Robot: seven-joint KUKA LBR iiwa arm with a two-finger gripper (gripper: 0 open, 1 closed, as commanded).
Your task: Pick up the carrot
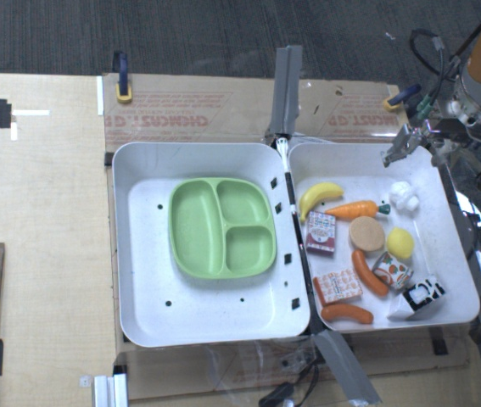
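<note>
Left of and below the gripper (fingers' state unclear) lies the carrot.

Even, bright light; slight softness

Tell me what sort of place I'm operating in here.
Likely a robotics lab bench: two white bins clamped to a wooden top, toy food such as the carrot and banana, and a green divided plate.

You can see a green plate in the left bin. A banana and lemon lie in the right bin.
</note>
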